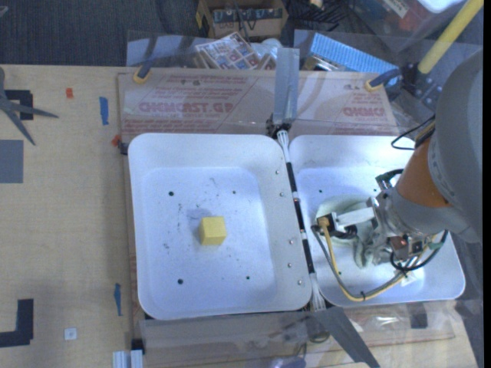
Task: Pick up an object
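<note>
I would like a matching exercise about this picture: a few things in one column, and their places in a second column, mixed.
Things:
1. yellow block
2. gripper
3. blue tape strip

Places:
A. over the right bin
B. on the wooden bench, left of both bins
C. in the left bin, near its middle

Pairs: 1-C, 2-A, 3-B

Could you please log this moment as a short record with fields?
block: yellow cube, alone on the left bin's floor, near its middle
left bin: white, shallow, holds the block
right bin: white, arm reaches into it
gripper: low over the right bin, apart from the block
fingers: state cannot be told
task status: block not picked up
</note>
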`<action>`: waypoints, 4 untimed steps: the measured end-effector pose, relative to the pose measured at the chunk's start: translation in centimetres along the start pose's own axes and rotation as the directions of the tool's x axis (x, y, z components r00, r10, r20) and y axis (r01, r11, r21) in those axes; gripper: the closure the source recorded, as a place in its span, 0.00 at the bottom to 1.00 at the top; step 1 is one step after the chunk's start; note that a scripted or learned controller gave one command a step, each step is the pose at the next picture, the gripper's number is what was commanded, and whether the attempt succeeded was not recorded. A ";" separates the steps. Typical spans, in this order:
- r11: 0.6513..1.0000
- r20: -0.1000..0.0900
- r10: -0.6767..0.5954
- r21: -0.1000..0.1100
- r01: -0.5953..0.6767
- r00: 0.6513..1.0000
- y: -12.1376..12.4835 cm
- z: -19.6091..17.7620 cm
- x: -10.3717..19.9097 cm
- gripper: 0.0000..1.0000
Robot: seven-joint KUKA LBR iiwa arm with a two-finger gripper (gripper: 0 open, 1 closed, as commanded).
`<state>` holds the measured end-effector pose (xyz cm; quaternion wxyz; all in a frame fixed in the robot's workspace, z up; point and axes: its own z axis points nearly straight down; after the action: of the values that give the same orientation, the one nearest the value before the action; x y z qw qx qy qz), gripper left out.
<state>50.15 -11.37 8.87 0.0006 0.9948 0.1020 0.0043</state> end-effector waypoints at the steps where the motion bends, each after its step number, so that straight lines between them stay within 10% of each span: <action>1: 1.000 0.002 -0.001 0.001 0.001 1.000 0.0 -0.9 0.0 1.00; 3: 0.967 0.011 -0.255 0.010 0.254 0.967 -2.1 -3.3 -1.0 1.00; 4: 0.994 0.011 -0.112 0.005 0.112 0.994 -11.5 -9.5 2.6 1.00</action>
<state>50.27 0.42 18.38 -0.0009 0.9875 0.1578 -0.0014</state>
